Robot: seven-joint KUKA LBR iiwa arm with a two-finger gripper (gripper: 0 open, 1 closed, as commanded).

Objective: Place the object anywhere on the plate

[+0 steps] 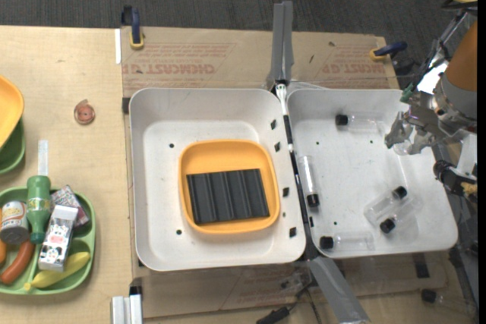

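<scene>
Two shallow white bins sit side by side on a cardboard-covered bench, seen from the overhead camera at a slant. The left bin (pixel 152 186) holds a rounded square orange plate (pixel 228 159), glossy like moulded plastic, with a dark ribbed insert (pixel 228 195) lying flat in its hollow; the plate sits near the bin's middle, presumably so it can be reached from any side. The right bin (pixel 357 163) holds several clear tubes with black caps, scattered loosely and well apart: one near the back wall (pixel 357 120), one lying along the left wall (pixel 307 180), one at the front edge (pixel 345 243), and two close together toward the right (pixel 387 212). Their see-through bodies nearly vanish against the white floor, so the caps are the surest cue to where each lies. These tubes are judged to be the objects to move, and none is on the plate yet. The gripper (pixel 406 136) hangs over the right bin's right-hand side, above the rim, with the grey arm (pixel 459 87) behind it. Nothing can be seen between its tips, and whether they stand apart or together cannot be told from this angle. To the far left, on bare wood, rests a green tray (pixel 76 269) of toy food and a small bottle, apart from the task
</scene>
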